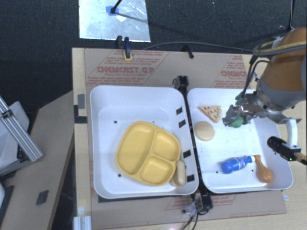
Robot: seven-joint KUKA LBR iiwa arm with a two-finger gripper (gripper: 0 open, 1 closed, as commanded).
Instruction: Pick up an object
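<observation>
While the gripper (233,115) is sitting low in the right bin (283,176):
Green thing (236,122): lying right under the fingertips, touching them, beside the wedge (210,112).
Fingers: whether apart or closed, I cannot tell.
Hidden: the green thing is showing only partly, shape unclear.
Count: two bins; right one is holding five items, left bin (105,104) a tray (146,152) and a roll (180,172).
</observation>
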